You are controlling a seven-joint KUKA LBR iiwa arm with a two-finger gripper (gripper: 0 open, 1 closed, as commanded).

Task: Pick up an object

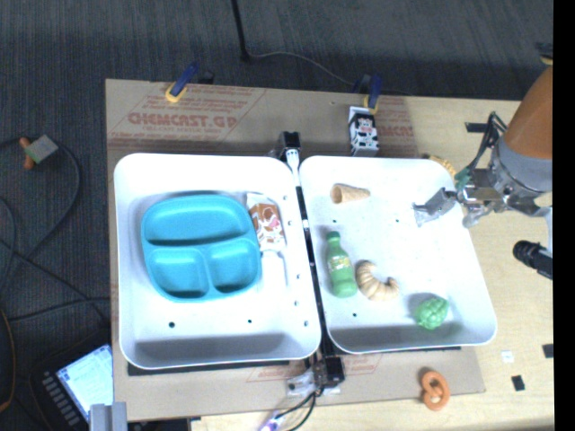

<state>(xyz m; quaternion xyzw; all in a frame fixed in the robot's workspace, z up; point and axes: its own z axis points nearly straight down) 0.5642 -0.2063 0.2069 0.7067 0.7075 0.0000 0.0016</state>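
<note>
Green bottle [339, 265] lies mid-frame at right bin's [476, 277] left side, long axis near vertical, cap toward frame top, label unreadable; "CHEMCAST GP" printed on table [193, 119] upper left; end effector [440, 203] at right, holding nothing, finger state unclear.

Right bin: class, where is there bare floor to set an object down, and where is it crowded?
Right bin: bare floor lies between the cone and the gripper, and from there down to the green ball. Crowded lower left: green bottle and croissant sit close together.
</note>
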